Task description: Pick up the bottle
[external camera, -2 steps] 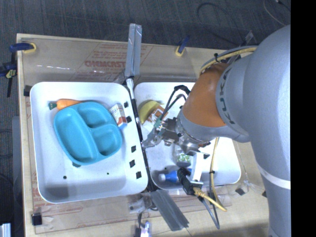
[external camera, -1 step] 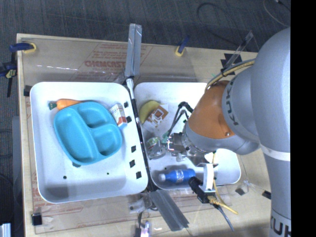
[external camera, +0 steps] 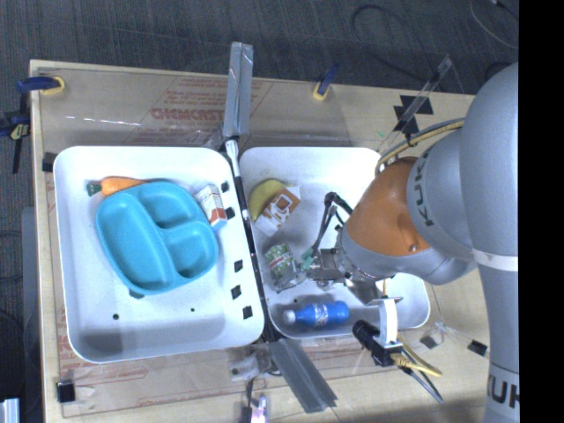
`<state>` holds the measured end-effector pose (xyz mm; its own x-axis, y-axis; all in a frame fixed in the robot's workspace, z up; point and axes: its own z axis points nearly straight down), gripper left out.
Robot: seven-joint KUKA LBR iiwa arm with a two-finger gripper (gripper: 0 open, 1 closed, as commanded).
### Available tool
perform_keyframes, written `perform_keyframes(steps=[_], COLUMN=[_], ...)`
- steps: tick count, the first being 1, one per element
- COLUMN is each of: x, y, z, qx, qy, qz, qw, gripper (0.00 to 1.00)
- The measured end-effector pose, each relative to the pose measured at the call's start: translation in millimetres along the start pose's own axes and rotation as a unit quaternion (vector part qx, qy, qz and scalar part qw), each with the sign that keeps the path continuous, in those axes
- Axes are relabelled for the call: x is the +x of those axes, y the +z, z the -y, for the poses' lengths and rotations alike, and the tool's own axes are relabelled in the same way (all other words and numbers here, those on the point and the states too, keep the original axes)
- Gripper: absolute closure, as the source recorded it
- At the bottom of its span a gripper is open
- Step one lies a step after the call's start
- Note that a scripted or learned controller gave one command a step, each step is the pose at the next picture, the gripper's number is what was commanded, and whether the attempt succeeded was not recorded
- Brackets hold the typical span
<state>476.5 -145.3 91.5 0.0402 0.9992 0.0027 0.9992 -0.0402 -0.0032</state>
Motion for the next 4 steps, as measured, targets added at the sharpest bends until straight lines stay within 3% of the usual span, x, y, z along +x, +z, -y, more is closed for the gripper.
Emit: perform_keyframes(steps=[1, 2, 3, 4], x=[7, 15, 26, -9], y=[-14, -51, -1, -1], z=[-45, 2, 1, -1], qx=[0.0, 0.001, -0.002, -0.002], qy=[0.048, 0.095, 0.021, 0.063], qz=[0.001, 0.0, 0.003, 0.001], qw=[0.9989, 0.9955, 0.9998, 0.998], gripper=[0.0, 0.0, 0.0, 0.0])
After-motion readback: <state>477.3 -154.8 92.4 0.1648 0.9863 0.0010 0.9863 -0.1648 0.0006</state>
